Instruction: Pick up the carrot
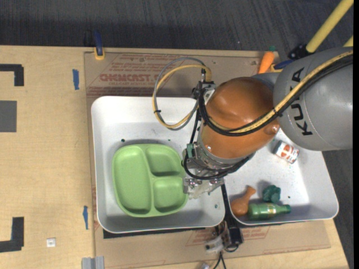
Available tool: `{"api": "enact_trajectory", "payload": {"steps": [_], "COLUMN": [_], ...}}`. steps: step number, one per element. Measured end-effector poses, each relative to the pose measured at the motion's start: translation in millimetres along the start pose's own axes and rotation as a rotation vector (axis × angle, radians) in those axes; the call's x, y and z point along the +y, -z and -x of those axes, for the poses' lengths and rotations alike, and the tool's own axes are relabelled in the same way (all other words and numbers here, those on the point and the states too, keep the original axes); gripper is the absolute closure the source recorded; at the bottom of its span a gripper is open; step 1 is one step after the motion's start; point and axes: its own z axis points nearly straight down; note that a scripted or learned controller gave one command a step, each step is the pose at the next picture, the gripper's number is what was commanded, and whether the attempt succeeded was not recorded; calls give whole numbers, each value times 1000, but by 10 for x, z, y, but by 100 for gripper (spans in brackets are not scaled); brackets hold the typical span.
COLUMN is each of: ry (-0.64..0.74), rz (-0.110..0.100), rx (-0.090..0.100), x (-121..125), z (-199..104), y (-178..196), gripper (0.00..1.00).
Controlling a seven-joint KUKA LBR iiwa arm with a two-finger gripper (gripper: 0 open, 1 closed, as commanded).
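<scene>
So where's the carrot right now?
The carrot lies in the right bin, near its front-left corner, just left of a green bottle.

Bins (112, 150): white, smooth plastic look, semi-gloss, faint dark specks. Green tray (148, 178), inside left bin: matt-ish plastic, soft sheen on dividers. Arm (314, 105), above the tray's right side: grey shell, smooth satin finish; orange band (238, 119) glossy w/ highlights. Cables (174, 102) looping above tray: rubbery, yellow & black. Bench top (50, 150), left of tray: matt brown cardboard, printed. Green bottle (269, 209), right of tray: shiny plastic. Carrot (243, 202) beside it: dull orange, smooth.
</scene>
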Motion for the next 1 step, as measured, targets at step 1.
{"api": "enact_trajectory", "payload": {"steps": [1], "ry": [294], "rz": [-3], "rx": [0], "x": [-83], "z": [-757], "y": [599], "gripper": [100]}}
